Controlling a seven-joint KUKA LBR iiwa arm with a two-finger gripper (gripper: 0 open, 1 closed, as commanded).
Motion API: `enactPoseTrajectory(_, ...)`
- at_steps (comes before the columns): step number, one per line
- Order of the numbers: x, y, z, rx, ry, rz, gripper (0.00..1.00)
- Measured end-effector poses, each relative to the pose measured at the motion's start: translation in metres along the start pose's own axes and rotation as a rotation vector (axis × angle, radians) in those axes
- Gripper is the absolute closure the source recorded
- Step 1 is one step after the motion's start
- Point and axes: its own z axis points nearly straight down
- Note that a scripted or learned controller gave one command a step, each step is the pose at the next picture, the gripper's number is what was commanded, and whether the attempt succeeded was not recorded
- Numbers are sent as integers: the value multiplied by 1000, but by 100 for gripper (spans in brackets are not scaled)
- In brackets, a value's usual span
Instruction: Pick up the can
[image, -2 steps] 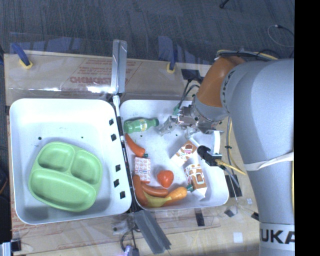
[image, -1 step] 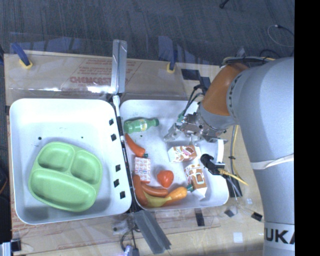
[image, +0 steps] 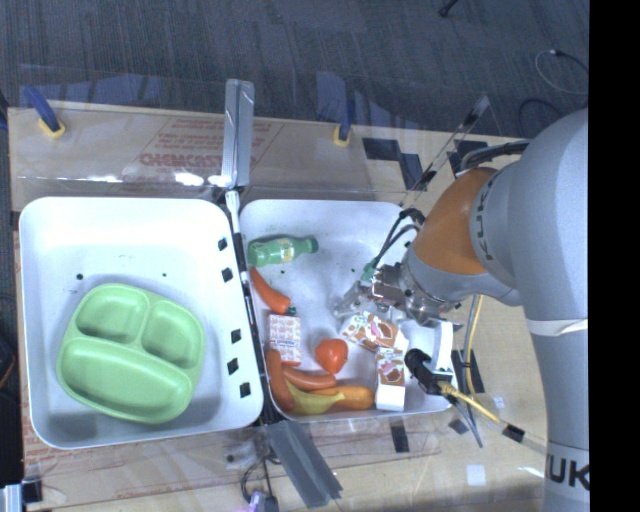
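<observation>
Two white bins (image: 40, 300); tool (image: 375, 290) over right bin, grip state unclear; arm lettering "UK" (image: 567, 470).

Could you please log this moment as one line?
end effector: low in right white bin | nearby: small printed can, green plastic bottle | left bin: green divided tray

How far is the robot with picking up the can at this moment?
Done: the hand is low inside the right white bin, just above the colourful snack packets. In hand: nothing looks lifted, and I cannot make out a can among the items, so a grasp is not confirmed. Left: closing on the can and raising it out of the bin.
</observation>
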Motion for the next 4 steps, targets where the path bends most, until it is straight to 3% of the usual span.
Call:
enactPoseTrajectory(1,7,-37,1,2,2,222,0)
enactPoseTrajectory(2,11,19,0,1,1,359,0)
enactPoseTrajectory(3,18,20,-78,1,2,661,0)
enactPoseTrajectory(4,33,15,-139,1,2,830,0)
